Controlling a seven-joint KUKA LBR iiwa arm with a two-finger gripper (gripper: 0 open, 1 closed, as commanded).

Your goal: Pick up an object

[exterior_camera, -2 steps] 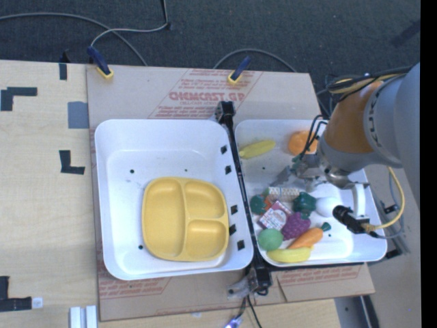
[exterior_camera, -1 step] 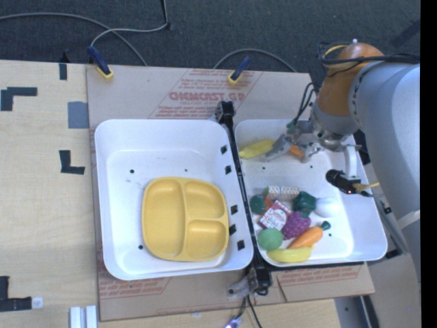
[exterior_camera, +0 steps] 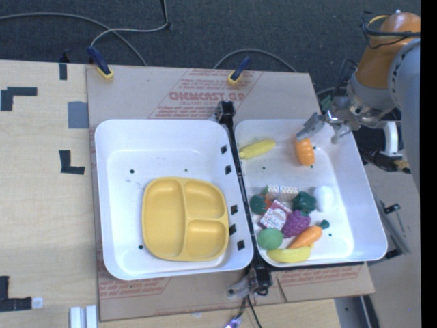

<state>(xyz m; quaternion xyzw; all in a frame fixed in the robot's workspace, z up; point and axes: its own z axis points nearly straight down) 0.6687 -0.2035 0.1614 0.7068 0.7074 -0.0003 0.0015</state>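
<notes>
Your gripper [exterior_camera: 323, 126] is spread wide, holding nothing, above the orange toy [exterior_camera: 305, 152] near the right bin's [exterior_camera: 355, 156] far edge. Grabbing comes next.

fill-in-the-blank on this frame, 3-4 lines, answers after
1. The yellow divided plate lies in the ___ bin.
2. The plate has ___ compartments.
3. The end effector hovers over the right bin, nearest an ___ toy.
4. Two ___ clamps hold the cardboard sheet at its far edge.

Answers: left; three; orange; yellow
</notes>
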